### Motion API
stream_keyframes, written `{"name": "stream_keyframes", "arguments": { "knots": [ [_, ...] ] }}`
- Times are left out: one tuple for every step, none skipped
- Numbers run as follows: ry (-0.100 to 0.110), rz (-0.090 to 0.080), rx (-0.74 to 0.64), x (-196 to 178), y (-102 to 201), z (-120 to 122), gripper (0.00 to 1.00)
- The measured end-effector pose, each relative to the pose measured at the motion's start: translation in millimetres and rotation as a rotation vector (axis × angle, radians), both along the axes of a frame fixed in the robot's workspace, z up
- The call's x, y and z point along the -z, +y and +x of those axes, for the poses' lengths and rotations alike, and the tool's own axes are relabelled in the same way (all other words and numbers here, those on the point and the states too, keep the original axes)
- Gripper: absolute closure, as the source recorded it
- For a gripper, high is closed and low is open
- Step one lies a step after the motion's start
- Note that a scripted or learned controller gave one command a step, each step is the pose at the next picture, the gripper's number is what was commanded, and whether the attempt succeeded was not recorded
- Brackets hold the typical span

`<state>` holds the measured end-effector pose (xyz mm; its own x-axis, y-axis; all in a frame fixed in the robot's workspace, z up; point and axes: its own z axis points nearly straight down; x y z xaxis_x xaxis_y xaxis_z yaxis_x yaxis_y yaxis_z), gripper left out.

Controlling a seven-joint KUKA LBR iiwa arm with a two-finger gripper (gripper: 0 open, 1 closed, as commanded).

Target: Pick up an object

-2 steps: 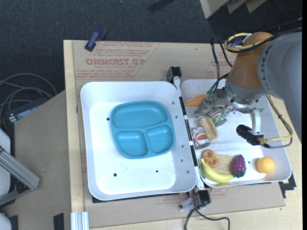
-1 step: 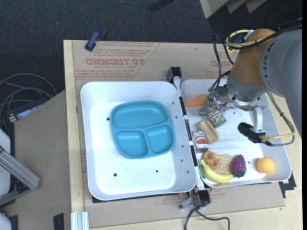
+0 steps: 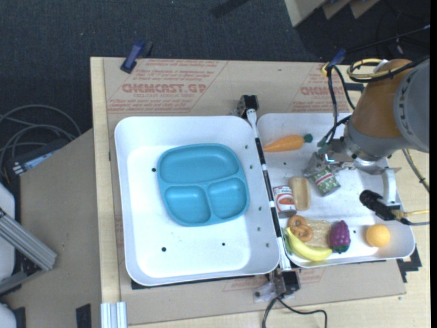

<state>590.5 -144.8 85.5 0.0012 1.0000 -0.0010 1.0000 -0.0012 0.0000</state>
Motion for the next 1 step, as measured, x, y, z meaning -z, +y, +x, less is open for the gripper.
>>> {"name": "stream_keyframes", "arguments": {
  "knots": [
    [-0.005, 0.002, -0.004, -101.1, 76.2, 22.8, 1.00]
  ]
}}
